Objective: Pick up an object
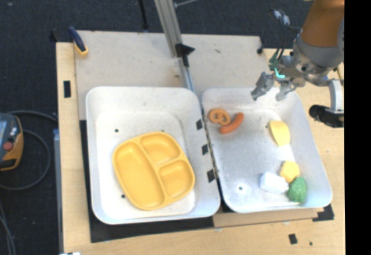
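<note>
Left of the seam where the two bins meet lies the left bin (pixel 101 103), and on its floor rests a yellow divided tray (pixel 153 170) with three compartments, set toward the near side of that bin and a little left of the seam; the tray lies flat and holds nothing that I can see. Just right of the seam, in the right bin (pixel 316 149), a small brown ring-shaped piece (pixel 217 115) touches an orange sausage-shaped piece (pixel 232 123), both toward the far end of the seam. Further right of the seam sits a pale yellow wedge (pixel 279 132), well apart from the sausage; nearer the camera, a white block (pixel 271 182) lies beside a yellow lump (pixel 290 170), and a green leafy piece (pixel 298 190) touches that lump on its near side (the three make one tight cluster). Far right of the seam, over the far rim of the right bin, hangs my gripper (pixel 272 89); my two fingers stand apart with nothing between them, above the bin floor and clear of every piece.
</note>
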`<state>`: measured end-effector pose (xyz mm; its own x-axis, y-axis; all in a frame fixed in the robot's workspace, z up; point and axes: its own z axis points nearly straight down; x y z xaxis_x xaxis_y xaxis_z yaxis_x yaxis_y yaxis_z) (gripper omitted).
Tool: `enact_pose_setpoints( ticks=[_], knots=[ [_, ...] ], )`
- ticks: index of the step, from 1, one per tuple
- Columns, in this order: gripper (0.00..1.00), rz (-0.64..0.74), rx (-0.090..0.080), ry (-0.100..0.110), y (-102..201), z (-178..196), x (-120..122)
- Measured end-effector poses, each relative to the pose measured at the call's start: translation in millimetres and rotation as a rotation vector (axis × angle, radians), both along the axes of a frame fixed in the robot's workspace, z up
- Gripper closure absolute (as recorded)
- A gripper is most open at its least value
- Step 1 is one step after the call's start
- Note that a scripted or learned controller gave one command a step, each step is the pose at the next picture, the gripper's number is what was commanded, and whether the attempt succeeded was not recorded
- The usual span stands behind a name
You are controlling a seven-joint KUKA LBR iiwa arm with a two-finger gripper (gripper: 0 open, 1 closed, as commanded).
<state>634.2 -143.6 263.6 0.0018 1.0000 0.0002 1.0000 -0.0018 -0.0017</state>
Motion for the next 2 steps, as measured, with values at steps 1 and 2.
enact_pose_setpoints(
  ticks=[1, 2],
  knots=[
    [0.00, 0.002, 0.000, -0.003, 0.0, 1.6, 0.7],
    [0.00, 0.003, -0.002, 0.002, -0.2, -57.1, 8.8]
  ],
)
